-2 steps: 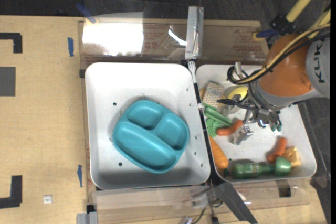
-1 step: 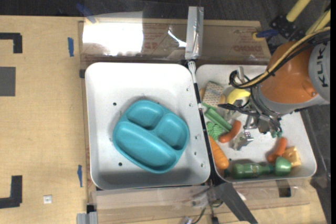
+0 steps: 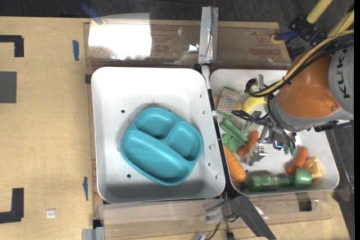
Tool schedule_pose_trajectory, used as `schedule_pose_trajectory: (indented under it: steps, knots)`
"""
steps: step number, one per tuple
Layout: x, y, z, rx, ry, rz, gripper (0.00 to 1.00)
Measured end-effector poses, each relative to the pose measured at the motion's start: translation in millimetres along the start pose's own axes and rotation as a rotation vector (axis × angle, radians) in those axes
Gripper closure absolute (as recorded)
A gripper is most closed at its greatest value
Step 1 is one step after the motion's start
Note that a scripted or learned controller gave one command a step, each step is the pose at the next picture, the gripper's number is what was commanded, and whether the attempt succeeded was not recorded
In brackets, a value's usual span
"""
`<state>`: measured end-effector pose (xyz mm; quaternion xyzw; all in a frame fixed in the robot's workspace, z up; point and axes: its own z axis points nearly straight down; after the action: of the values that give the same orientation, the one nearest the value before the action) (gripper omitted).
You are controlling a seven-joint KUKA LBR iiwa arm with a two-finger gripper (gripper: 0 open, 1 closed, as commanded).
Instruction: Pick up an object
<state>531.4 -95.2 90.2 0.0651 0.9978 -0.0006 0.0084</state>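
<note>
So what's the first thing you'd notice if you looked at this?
The big blue plate with three sections jumps out, lying alone in the left bin. Next is the robot's orange band, hanging over the right bin. That bin holds a jumble of toy food, like an orange carrot by its left wall and a green bottle along the bottom.

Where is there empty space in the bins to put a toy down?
The left bin has bare white floor all around the teal divided plate, widest along its top edge and down its left side. The right bin is crowded: carrots, a green bottle and other toy food lie close together under the gripper, leaving small gaps.
</note>
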Motion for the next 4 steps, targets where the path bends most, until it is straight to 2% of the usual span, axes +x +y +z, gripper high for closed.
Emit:
schedule_pose_trajectory:
  steps: [1, 2, 3, 4]
  knots:
    - [17.1, 0.1, -0.4, 0.0, -0.002, 0.161, 0.0]
    - [18.5, -1.8, -0.3, -0.001, 0.0, 0.169, 0.0]
    - [18.8, -4.4, -0.1, -0.003, 0.002, 0.236, 0.0]
    - [22.7, -7.8, -0.2, -0.002, 0.003, 0.404, 0.0]
